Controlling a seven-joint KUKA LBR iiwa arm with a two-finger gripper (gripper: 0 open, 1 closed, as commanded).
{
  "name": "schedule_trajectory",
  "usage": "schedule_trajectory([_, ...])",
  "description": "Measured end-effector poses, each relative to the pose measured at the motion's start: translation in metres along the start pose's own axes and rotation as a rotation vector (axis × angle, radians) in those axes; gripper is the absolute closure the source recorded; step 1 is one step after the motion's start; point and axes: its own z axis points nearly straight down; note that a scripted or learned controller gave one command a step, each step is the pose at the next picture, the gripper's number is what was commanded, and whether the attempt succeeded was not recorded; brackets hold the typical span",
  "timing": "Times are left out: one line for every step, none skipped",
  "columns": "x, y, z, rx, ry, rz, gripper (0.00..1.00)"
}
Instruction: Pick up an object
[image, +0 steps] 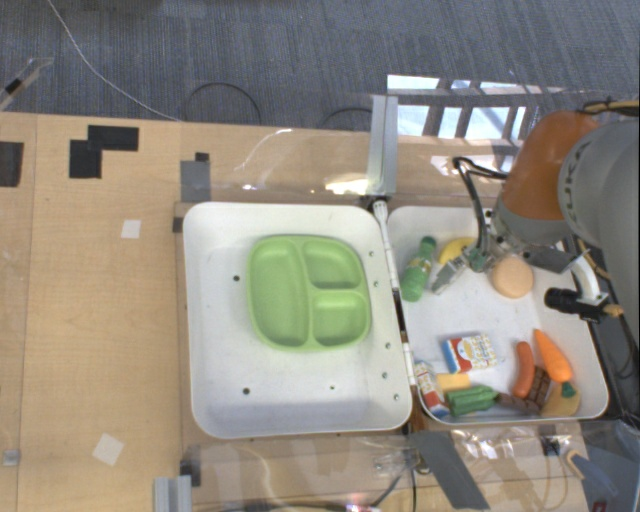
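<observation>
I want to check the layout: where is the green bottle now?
The green bottle lies in the right bin, near its upper left corner, beside the banana and close to the end effector.

A small green plastic bottle (418, 265) lies tilted beside a yellow toy banana (456, 248) near the top left of the right-hand shallow white bin (480, 312), with a round beige ball (512, 278) nearby.
</observation>
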Motion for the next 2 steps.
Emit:
schedule_trajectory([0.0, 0.029, -0.001, 0.049, 0.017, 0.208, 0.0])
schedule_trajectory([-0.004, 0.035, -0.014, 0.023, -0.004, 0.199, 1.0])
